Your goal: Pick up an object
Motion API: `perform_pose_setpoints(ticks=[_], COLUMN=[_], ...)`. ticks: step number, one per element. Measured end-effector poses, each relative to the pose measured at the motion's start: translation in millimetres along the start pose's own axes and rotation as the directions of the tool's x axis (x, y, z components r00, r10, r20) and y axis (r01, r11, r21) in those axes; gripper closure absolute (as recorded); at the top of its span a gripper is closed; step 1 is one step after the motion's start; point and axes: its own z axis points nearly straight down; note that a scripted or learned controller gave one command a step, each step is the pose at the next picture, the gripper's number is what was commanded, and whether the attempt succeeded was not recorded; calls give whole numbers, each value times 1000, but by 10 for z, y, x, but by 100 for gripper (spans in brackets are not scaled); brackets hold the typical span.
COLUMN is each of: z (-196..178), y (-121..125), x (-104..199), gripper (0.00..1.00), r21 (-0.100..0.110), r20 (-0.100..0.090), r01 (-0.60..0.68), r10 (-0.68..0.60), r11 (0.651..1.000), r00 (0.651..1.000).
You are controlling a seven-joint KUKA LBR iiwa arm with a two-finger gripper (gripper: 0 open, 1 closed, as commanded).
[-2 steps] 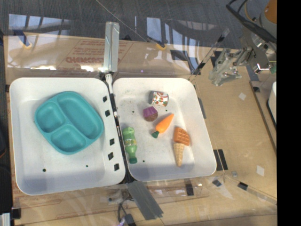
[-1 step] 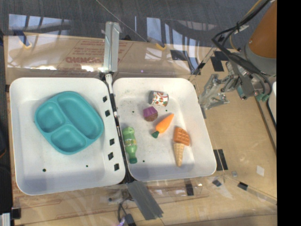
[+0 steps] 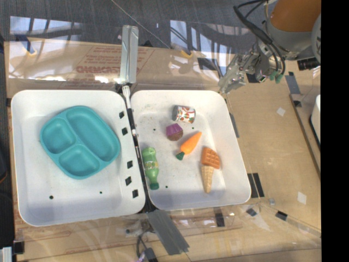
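The right bin [image 3: 232, 146] holds a small can [image 3: 184, 113], a purple toy [image 3: 174, 131], an orange carrot [image 3: 189, 144], a green bottle [image 3: 150, 167] and a waffle ice-cream cone [image 3: 209, 168]. My gripper [image 3: 232, 82] hangs above the bin's far right corner, away from all the objects. Its fingers point down and to the left with nothing between them.
The left bin [image 3: 27, 190] bears a teal divided plate [image 3: 80, 141]. A grey metal strip [image 3: 129, 53] stands upright behind the gap between the bins. Cables [image 3: 253, 15] loop by the arm's wrist at the upper right.
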Motion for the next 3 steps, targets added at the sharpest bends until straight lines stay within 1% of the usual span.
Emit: perform_pose_setpoints(ticks=[1,2,3], z=[297,-427,-1227], y=[-250,-157,-114], x=[975,604,409], gripper=[100,100,100], r21=[1,1,0], r20=[-1,5,6], r01=[13,-127,-262], r10=[-13,127,262], r11=[1000,992,965], r00=[1000,992,965])
